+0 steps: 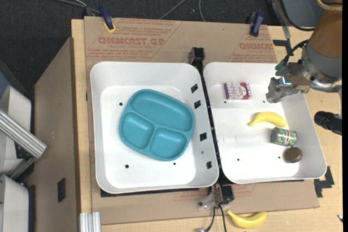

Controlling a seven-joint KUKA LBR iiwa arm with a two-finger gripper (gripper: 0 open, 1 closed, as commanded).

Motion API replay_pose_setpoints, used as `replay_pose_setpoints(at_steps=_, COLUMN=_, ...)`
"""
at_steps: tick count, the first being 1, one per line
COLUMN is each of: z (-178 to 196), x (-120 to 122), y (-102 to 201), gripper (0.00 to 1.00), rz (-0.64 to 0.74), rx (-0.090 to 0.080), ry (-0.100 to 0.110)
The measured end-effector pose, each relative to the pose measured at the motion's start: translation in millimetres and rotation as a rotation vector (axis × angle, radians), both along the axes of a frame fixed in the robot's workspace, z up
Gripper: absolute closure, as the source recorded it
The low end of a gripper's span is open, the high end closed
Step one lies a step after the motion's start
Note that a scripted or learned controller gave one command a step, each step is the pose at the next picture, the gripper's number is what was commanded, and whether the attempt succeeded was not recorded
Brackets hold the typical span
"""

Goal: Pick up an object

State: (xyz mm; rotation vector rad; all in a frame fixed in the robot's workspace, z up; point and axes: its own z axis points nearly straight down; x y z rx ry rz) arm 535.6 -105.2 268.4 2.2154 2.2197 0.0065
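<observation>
In the right bin (261,171) lie a small purple and white packet (237,91), a yellow banana (267,119), a green can (284,136) on its side and a brown round object (292,155). My gripper (275,91) hangs over the upper right part of that bin, to the right of the packet and above the banana. Nothing shows between its fingers. The left bin (109,171) holds a teal divided plate (156,124).
A black divider (205,117) runs between the two bins. Both bins rest on a cardboard sheet (163,35) held by clamps. A second banana (249,219) lies on the bench in front of the right bin. Cables cross the dark floor behind.
</observation>
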Motion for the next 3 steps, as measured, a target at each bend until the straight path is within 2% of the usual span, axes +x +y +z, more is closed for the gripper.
replay_pose_setpoints(at_steps=1, z=1.2, x=-8.2, y=56.0, gripper=1.0, rz=0.005, rx=0.004, ry=0.008)
replay_pose_setpoints(at_steps=2, z=-9.6, x=-27.4, y=112.9, gripper=1.0, rz=0.003, rx=0.003, ry=0.011)
replay_pose_setpoints(at_steps=3, z=-29.9, x=-32.1, y=157.4, gripper=1.0, rz=0.004, rx=0.003, ry=0.012)
